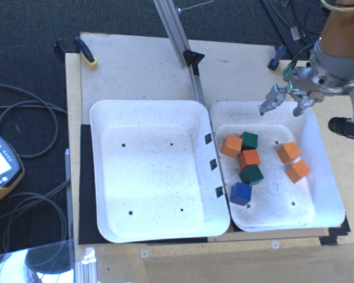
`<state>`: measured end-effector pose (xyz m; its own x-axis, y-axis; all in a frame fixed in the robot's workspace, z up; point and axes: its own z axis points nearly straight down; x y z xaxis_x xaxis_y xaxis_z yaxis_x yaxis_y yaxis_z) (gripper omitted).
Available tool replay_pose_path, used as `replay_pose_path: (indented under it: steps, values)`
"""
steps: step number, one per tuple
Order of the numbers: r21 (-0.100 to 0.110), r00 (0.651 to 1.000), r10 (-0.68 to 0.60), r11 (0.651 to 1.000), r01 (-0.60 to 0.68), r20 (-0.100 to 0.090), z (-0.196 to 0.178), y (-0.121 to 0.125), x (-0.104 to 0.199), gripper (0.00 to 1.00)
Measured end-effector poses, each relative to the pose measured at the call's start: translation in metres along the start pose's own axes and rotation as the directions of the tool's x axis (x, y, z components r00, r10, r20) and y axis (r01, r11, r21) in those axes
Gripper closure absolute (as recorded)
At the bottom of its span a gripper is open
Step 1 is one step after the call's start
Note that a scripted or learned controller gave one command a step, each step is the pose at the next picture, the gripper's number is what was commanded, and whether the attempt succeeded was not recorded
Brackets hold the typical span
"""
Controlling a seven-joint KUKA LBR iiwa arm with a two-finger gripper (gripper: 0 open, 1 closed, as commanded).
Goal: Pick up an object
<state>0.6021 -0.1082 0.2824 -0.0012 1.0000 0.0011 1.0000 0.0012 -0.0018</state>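
Overhead, the jaws (288, 102) hang spread apart with nothing between them, above the far rim of the right bin (327, 181). Two grey fingers splay outward, one toward the bins' divide and one toward the outer wall. The arm (341, 37), grey with an orange band, comes in from the right.

Below and nearer the camera, seven small blocks lie in the right bin. Two orange blocks (294, 161) sit close together near the outer wall, well apart from the rest. Toward the divide is a tight cluster: an orange block (231, 145) touching a green block (249, 140), a red-orange block (249, 158) just below them, a second green block (251, 174) under that, and a blue block (241, 193) nearest the camera. The left bin (153, 170) lies beside it on the tabletop (135, 69).

The blocks look like light, rigid cubes with flat, fairly smooth faces, probably not fragile. A grip across two opposite flat faces should hold best. The two orange blocks by the outer wall seem easiest, since their sides have room for fingers; the clustered ones crowd each other.

Being cubes, none has a long axis. Each rests flat on a face, turned at its own angle, so the jaws would need to rotate to match the chosen faces.
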Motion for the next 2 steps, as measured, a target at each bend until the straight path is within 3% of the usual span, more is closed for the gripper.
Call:
replay_pose_path:
  steps: [1,2]
  values:
    - [0.009,1.000,0.002,1.000,-0.002,-0.002,0.154,-0.042,0.015,0.00]
    - [-0.004,1.000,0.002,1.000,-0.002,0.000,0.138,-0.038,0.014,1.00]
